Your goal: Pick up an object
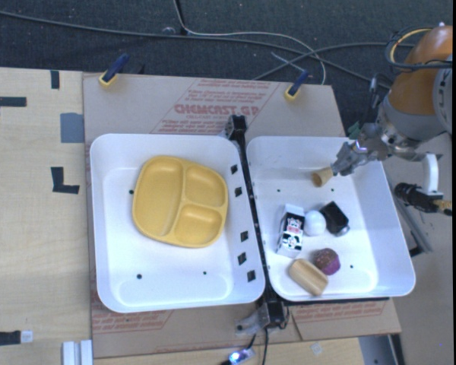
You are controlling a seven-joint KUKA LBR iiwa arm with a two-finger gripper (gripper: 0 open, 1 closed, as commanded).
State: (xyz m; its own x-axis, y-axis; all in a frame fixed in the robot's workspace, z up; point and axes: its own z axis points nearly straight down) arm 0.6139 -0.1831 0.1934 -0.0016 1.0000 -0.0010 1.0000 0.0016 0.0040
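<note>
The right bin (380,204) holds several small objects. A tan cork-like cylinder (321,177) lies near its back. A black-and-white carton (292,231), a white ball (315,222) and a black block (335,217) cluster in the middle. A purple round item (327,261) and a tan bread-like roll (308,276) sit toward the front. My gripper (346,160) hangs over the back right of this bin, just right of the cork cylinder, which touches or nearly touches its tip. Nothing shows held between its fingers.
In the left bin (110,204) lies a yellow divided plate (179,201). A black clip-studded divider (247,204) runs between the bins. Cables cross the dark floor behind, and yellow clamps (114,68) hold the cardboard sheet.
</note>
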